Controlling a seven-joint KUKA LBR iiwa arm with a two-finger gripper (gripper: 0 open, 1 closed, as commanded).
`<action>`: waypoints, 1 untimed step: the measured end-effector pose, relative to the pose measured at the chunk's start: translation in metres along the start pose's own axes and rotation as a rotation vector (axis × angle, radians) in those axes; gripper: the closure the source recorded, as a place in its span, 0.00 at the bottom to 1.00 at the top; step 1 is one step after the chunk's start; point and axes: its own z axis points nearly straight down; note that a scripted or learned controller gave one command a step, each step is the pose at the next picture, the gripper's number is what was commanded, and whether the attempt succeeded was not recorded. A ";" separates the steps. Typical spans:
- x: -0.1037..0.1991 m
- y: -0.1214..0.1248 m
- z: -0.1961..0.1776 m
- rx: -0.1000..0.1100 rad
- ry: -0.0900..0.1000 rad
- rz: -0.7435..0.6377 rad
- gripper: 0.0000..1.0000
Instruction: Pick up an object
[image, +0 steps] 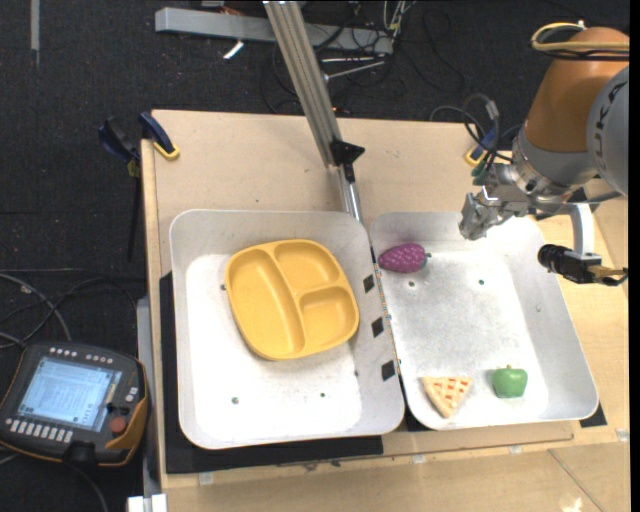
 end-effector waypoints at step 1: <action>-0.005 0.008 -0.048 0.000 -0.001 0.001 1.00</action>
